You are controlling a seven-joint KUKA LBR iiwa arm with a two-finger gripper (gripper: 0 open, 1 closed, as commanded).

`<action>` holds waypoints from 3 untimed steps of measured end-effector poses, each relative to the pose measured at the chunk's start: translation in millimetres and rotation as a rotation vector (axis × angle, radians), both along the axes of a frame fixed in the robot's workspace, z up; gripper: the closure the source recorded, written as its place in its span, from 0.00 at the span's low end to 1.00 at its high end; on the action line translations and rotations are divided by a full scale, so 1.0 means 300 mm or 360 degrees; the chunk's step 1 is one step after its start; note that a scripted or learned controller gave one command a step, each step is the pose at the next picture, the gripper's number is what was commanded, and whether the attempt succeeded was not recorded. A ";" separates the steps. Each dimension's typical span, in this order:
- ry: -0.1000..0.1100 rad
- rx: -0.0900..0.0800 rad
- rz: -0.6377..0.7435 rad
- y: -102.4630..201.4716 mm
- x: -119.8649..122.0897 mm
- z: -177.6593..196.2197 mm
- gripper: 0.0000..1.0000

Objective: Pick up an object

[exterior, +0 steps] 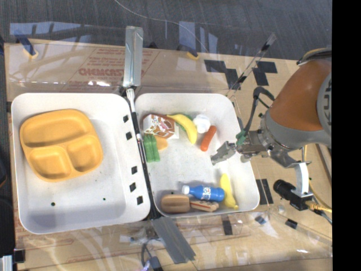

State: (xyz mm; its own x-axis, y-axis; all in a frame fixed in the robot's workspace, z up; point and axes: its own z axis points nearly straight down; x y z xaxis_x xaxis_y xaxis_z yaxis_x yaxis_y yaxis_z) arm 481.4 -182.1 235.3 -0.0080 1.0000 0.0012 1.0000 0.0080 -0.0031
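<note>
1. We see two shallow white bins side by side on the surface: the left white bin (34, 208) and the right white bin (175, 174), their inner walls touching along the middle.

2. The left bin holds a yellow-orange compartment tray of plastic (59, 144), lying in its upper left part.

3. The grey arm with the orange band (299, 109) enters from the right; its tool (221, 154) sits over the right side of the right bin, near that bin's right wall.

4. We cannot tell how far the tool is open; we see nothing between its tips.

5. Candidate objects for picking lie in the right bin. Along its upper part: a brown-and-white snack packet (159, 126), a curved yellow toy banana (186, 126) just right of it, a small white round object (201, 122) and an orange toy carrot (208, 138) below it.

6. A green rectangular block (151, 149) lies near the bin's left wall, just under the packet, beside a small orange-tan piece (162, 144).

7. Along the lower edge of the right bin: a tan bread-like toy (175, 203), a toy hot dog (204, 206) beside it, a blue-and-white small bottle (204, 192) lying on its side, and a small yellow elongated toy (228, 189) at its right end.

8. The carrot is the object nearest the tool, lying up and to the left of it and apart from it.
</note>
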 end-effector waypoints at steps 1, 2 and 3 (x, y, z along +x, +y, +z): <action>0.0010 0.0001 -0.0476 -0.064 0.060 -0.389 0.00; 0.0003 -0.0001 -0.1063 0.022 0.304 -0.470 0.00; 0.0008 -0.0005 -0.1619 0.292 0.363 -0.482 0.00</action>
